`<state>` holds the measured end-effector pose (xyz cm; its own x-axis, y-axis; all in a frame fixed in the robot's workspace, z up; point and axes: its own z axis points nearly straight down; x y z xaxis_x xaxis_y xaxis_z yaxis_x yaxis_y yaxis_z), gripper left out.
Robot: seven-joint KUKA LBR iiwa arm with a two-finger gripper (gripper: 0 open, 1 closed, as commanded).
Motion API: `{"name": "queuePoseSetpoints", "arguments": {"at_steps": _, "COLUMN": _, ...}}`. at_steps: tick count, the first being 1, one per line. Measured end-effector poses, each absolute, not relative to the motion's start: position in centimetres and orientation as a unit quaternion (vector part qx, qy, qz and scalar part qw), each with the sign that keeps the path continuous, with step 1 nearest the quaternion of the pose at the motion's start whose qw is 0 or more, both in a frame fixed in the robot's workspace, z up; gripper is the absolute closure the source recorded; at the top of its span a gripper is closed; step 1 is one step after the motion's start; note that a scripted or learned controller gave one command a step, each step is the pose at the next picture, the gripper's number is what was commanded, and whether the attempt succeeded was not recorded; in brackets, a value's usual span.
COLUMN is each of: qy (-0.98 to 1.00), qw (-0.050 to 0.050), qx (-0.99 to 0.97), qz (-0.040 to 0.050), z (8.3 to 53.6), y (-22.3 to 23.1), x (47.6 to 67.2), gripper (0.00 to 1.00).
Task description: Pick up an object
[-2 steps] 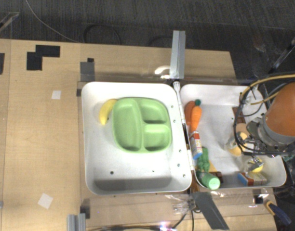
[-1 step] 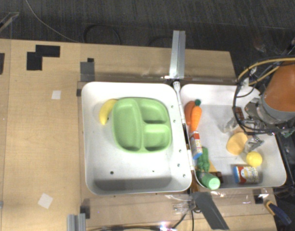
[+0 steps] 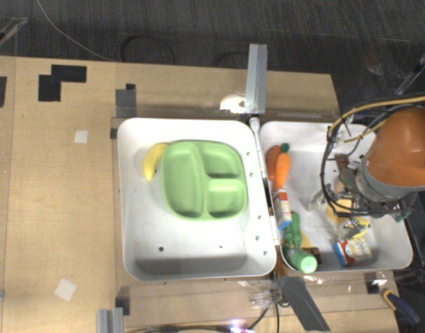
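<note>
The arm's orange band and grey wrist hang over the right side of the right bin, hiding the gripper beneath them. Along that bin's left wall lie an orange carrot toy, a thin white and red tube and a green bottle. Just below the wrist sits a small white packet with red and blue print. A bit of yellow peeks out at the wrist's left edge.
The left bin holds a green divided plate with a yellow banana at its left edge. A metal post stands behind the divider between the bins. Cables loop around the wrist.
</note>
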<state>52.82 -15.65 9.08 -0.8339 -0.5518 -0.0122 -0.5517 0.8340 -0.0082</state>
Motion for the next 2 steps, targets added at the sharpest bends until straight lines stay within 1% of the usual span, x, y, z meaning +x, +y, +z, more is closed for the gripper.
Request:
{"name": "queuePoseSetpoints", "arguments": {"at_steps": 1, "qy": 0.94, "qw": 0.005, "qx": -0.34, "qz": -0.0025, "z": 11.5, "y": -20.6, "x": 58.7, "gripper": 0.0}}
{"name": "queuePoseSetpoints", "arguments": {"at_steps": 2, "qy": 0.939, "qw": 0.008, "qx": -0.344, "qz": -0.0041, "z": 9.0, "y": -19.7, "x": 53.1, "gripper": 0.0}}
